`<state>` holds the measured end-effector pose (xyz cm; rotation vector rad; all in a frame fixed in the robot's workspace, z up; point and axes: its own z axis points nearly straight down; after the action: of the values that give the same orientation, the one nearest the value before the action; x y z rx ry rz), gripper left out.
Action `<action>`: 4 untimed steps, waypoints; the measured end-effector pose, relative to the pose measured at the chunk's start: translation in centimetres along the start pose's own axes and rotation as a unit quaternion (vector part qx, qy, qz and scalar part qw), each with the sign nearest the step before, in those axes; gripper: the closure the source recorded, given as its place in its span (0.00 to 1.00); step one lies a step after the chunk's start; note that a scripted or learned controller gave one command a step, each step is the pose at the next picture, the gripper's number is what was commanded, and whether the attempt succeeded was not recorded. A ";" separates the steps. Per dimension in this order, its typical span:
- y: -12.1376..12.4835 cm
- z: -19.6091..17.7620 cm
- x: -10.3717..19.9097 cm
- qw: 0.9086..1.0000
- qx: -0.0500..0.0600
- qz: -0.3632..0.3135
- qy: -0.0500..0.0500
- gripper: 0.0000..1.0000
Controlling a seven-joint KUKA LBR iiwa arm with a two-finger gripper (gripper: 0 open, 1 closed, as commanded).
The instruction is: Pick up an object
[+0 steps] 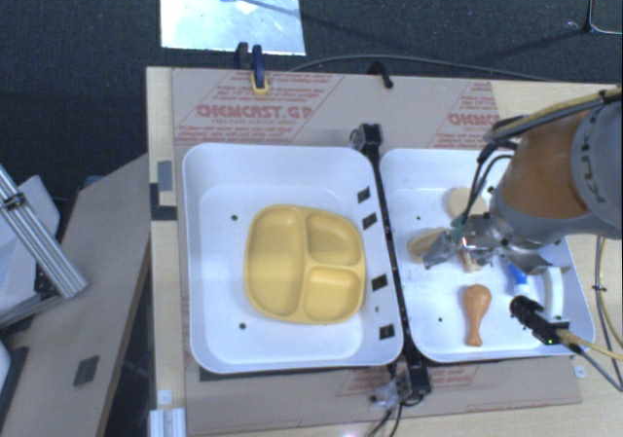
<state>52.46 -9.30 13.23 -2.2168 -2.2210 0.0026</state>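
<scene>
Now, down in the right white bin: the pincer, at the end of the grey arm with its orange band. Sits low over the bin floor, about midway between the far and near walls. Cannot tell whether spread apart or drawn together; just blurred metal there.

Just beside the pincer, on its side toward the view's left: a tan rounded piece, lying on the bin floor. Touches the pincer or nearly so; cannot tell which. Just beyond the pincer, toward the far wall: a second pale tan piece, partly hidden by the arm's cables. Nearer the camera than the pincer and a little to the view's right: a brown toy drumstick, lying flat and apart from it, thick end toward the pincer, thin end toward the near wall. To the view's right of the pincer, under the arm: a small blue-and-white thing, too small to name.

Well apart from the pincer, to the view's left past the divide between the 2 bins: the left white bin, with a yellow 3-compartment plate flat at its middle.
</scene>
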 end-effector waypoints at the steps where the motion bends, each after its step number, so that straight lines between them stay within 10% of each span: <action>1: 0.0 5.0 0.0 1.000 -0.001 0.001 0.000 0.00; 2: 0.1 3.7 0.0 1.000 -0.003 0.000 -0.001 1.00; 4: 0.6 -6.2 0.8 1.000 -0.005 -0.001 -0.001 1.00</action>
<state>53.09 -8.54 19.45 -2.2210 -2.2294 -0.0062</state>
